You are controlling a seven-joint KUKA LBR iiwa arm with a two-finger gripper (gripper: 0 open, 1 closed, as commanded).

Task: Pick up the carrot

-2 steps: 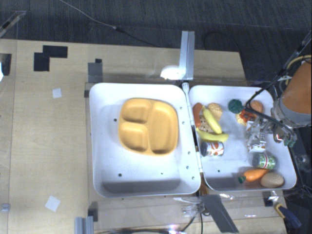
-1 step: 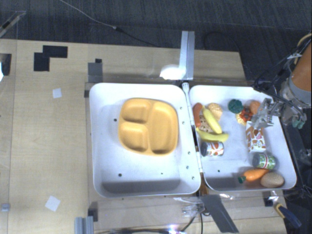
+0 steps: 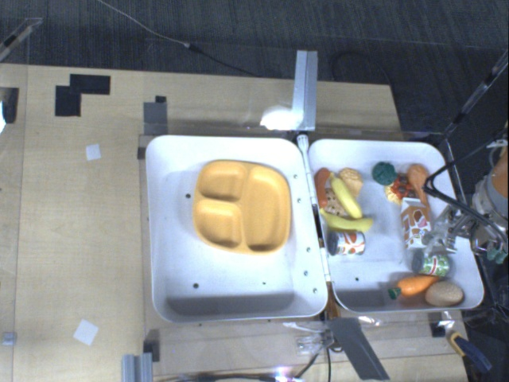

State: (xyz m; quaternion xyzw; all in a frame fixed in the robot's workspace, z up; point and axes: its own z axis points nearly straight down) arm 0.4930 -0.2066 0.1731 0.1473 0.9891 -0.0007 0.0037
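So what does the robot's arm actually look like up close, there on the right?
The little that shows at the picture's right edge is a grey metal arm with a patch of orange above the wrist. Thin black cables loop around it, and it ends in a small, cluttered metallic gripper. No lettering is readable.

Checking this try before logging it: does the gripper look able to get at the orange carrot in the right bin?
Probably yes. The orange carrot lies uncovered near the right white bin's front wall, though the tan potato touches it and a small green-topped can crowds it. The gripper hovers close by.
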